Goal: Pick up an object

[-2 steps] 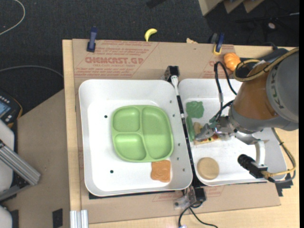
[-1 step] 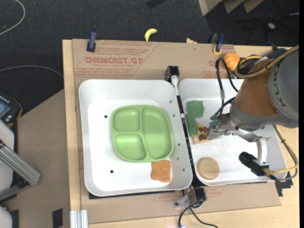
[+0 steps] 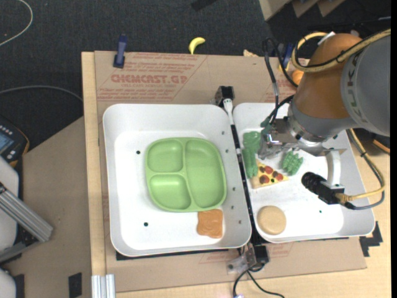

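Observation:
My gripper (image 3: 272,141) hangs low over the upper left part of the right bin (image 3: 353,222). Directly to its left lies a long green leafy piece (image 3: 251,151), and a smaller green piece (image 3: 291,162) rests to its right. A pizza slice (image 3: 268,176) with red toppings sits just below the gripper. Near the bin's front edge lies a round tan bun (image 3: 271,220). The wrist hides what is straight under the gripper.
The left bin (image 3: 124,135) bears a green divided plate (image 3: 185,174) and an orange-brown food piece (image 3: 211,223) at its front right. A black strip (image 3: 239,166) runs between the bins. On the cardboard behind lie a yellow piece (image 3: 196,43) and a blue clip (image 3: 120,51).

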Tool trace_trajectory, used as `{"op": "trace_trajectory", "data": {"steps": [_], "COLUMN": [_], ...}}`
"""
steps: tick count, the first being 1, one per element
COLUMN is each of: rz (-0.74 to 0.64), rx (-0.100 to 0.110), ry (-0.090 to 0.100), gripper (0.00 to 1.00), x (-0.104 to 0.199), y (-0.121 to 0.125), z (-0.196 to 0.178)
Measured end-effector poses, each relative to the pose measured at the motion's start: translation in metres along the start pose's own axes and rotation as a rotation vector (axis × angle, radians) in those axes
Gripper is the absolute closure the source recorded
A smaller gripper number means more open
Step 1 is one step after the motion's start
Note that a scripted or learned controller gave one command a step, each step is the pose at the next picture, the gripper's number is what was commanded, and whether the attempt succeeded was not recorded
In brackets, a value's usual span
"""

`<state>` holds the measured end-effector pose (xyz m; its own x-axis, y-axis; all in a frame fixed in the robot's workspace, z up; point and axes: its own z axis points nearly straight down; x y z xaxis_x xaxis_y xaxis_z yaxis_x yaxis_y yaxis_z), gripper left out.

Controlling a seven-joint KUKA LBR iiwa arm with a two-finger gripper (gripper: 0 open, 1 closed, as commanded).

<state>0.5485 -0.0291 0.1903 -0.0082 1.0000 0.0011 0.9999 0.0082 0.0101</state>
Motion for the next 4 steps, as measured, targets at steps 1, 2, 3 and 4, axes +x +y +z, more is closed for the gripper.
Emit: {"op": "trace_trajectory", "data": {"steps": [1, 2, 3, 4], "rz": [0.007, -0.005, 0.001, 0.018], "rx": [0.007, 0.006, 0.006, 0.02], "ry": [-0.001, 0.004, 0.001, -0.003], "gripper": [1.0, 1.0, 1.0, 1.0], "x": [-0.004, 0.113, 0.177, 0.084], "y": [-0.002, 0.02, -0.002, -0.032], "z": [-0.005, -0.014, -0.053, 0.009]}}
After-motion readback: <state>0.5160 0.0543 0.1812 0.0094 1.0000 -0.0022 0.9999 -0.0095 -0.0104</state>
